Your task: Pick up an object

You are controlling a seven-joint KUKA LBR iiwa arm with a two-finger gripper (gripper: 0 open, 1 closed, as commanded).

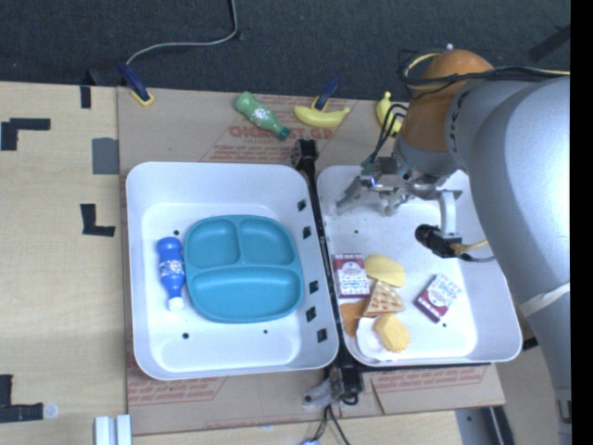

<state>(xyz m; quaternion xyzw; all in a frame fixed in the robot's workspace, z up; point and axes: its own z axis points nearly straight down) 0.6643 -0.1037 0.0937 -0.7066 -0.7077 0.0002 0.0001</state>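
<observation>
The gripper hangs over the bare far end of the right white bin, its metal parts spread low above the floor; whether it is released or clenched cannot be told from this slant, and nothing is seen in its grasp.

The nearest candidates lie in a cluster toward the viewer from the gripper: a small maroon-and-white printed packet, a pale yellow rounded toy food piece touching it, an orange waffle-patterned wedge and a yellow oval piece beyond. A second maroon packet lies apart, toward the arm's side.

The toy pieces are probably light, stiff plastic, smooth and apt to slip; the rounded yellow one seems best taken across its narrow width. The flat packets offer little edge for pinching.
</observation>
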